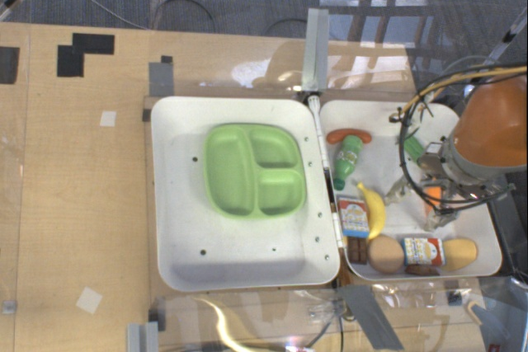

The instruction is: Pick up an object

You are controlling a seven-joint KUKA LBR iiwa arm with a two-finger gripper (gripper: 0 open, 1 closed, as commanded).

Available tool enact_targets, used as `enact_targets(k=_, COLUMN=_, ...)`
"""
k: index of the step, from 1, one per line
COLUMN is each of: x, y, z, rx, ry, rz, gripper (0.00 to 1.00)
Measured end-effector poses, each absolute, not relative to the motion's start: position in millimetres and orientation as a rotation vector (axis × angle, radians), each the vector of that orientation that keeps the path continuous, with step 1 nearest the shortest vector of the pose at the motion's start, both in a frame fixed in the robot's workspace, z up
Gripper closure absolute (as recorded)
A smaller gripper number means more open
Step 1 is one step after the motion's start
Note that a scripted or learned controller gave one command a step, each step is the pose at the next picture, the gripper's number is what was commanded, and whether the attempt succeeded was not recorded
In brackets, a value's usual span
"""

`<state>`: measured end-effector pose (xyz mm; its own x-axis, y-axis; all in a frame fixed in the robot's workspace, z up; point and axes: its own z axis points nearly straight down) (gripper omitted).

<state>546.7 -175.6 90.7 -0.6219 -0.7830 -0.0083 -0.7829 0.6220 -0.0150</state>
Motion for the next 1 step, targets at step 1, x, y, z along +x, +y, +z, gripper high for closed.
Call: enact_targets(k=1, x=591.5, y=-89.8, z=90.5, rx=-1.328, ry=2.828, rz=-0.009, gripper=0.0)
